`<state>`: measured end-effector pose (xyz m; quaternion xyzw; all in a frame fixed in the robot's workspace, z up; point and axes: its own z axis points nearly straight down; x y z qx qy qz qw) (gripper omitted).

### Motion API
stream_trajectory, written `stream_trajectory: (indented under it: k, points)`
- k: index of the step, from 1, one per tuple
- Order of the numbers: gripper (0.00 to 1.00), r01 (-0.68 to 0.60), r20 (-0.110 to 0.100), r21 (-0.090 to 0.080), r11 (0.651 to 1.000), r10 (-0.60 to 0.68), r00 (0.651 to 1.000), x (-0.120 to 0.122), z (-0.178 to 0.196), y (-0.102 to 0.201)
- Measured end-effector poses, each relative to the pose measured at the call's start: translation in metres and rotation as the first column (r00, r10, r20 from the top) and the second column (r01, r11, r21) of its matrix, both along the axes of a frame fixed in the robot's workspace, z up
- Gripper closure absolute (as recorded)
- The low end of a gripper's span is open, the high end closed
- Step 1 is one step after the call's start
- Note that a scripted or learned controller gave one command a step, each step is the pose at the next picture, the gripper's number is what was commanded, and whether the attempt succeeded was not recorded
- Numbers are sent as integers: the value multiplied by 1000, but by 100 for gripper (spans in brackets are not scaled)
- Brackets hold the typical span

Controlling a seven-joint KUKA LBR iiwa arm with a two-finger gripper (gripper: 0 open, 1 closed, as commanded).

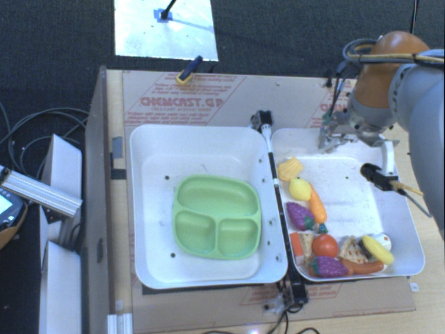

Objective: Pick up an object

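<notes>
The right bin (348, 186) holds several toy foods along its left and front sides. Among them are a yellow piece (290, 168), a lemon (300, 188), a carrot (317, 204), purple grapes (300, 216), a tomato (325, 245), a second bunch of grapes (332, 266) and a banana (377, 249). My gripper (332, 142) hangs over the back edge of this bin, well behind the foods and touching none of them.
The left bin (156, 152) carries a green divided plate (217, 216). A black divider bar (272, 179) runs between the bins. The grey arm (417, 96) comes in from the right over the right bin's far corner.
</notes>
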<state>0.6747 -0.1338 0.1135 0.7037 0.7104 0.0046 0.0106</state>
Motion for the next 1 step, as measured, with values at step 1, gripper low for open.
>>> stream_trajectory:
  k: [1]
  points:
    - [0, 0, 0, 0, 1000, 0, 1000, 0, 0, 0]
